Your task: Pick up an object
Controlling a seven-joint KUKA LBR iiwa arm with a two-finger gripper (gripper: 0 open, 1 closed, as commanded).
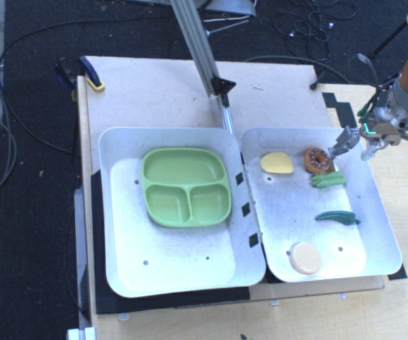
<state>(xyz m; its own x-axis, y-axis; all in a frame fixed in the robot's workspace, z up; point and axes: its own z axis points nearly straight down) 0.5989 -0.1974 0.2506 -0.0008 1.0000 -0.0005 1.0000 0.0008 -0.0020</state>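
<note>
Overhead, two shallow white bins side by side on the table (154, 83). Left bin (119, 261) with a green divided plate (187, 187) near its centre, three compartments, upright and flat. Right bin (374, 211) with five small things scattered about. Toward eleven o'clock of that bin, a yellow rounded piece (277, 163). Toward one o'clock, a brown doughnut-like ring (318, 160), and just below it, touching or nearly so, a light green leafy piece (329, 180). Around three o'clock from the bin's centre, a dark green pepper-like piece (337, 217), lying flat and well apart from the rest. Down at six o'clock, a pale cream disc (306, 258) near the front rim.

Reaching in from three o'clock, the grey arm, with the end effector (345, 142) tilted down over the bin's upper right part, tips just beside the doughnut-like ring at its two o'clock side. Cannot tell from this slant whether spread or closed; nothing seen between them. Every object resting on the bin floor, none lifted.

Beyond the bins, at twelve o'clock, a slanted metal pole (197, 37); black cables (20, 140) across the dark floor.
</note>
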